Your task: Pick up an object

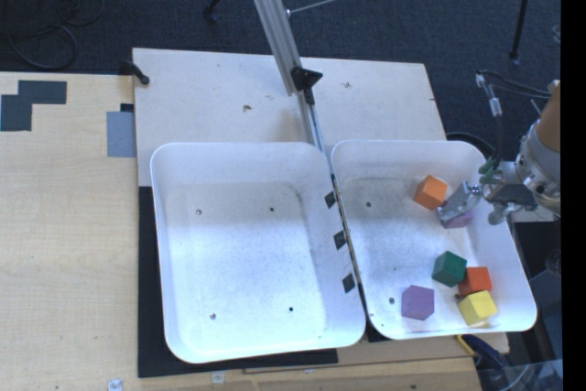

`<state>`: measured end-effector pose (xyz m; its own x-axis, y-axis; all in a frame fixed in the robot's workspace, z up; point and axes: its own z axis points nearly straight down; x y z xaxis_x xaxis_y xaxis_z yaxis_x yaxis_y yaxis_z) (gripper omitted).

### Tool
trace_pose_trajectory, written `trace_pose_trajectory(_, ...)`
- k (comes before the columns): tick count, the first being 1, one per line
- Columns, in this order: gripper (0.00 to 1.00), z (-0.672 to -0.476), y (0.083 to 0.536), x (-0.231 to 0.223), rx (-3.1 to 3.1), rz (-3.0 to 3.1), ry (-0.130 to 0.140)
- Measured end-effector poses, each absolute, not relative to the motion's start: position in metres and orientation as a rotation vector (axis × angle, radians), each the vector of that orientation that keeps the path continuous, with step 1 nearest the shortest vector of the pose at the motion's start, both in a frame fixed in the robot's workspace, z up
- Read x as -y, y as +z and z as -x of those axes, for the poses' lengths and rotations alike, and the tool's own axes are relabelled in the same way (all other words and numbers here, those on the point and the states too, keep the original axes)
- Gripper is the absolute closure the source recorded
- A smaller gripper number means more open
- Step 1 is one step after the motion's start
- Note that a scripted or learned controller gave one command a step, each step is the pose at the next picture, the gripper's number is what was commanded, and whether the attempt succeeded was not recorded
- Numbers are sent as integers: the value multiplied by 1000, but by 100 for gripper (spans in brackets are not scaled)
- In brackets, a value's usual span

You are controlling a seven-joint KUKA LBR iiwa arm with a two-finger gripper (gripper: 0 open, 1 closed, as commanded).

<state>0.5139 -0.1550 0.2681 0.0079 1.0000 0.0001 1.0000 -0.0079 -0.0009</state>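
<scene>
- The arm (547, 151) comes in at the right edge of the frame, its wrist over the right rim of the right bin (366, 162).
- The gripper (463, 206) reaches left from the wrist and sits low over the upper right part of that bin, just right of the orange block (430, 191).
- A small mauve piece (458, 219) lies right under the grey fingertip, touching or nearly touching it; whether the claw has hold of it I cannot tell, and how far open the claw stands cannot be made out either.
- The orange block rests on the bin floor in its upper right area, tilted a little, close beside the gripper tip.
- Lower in the same bin, toward the lower right corner, sit a green block (449, 268), a red-orange block (475, 280) and a yellow block (477, 308), bunched together.
- A purple block (417, 302) lies to their left, near the bin's lower rim.
- The left bin (183, 162) fills the centre left of the frame.
- A grey metal rail (271, 9) slants down from the top centre toward the seam between the bins.
</scene>
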Motion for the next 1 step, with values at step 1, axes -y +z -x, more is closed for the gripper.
trace_pose_trajectory(1,0,-500,159,195,2212,2218,9)
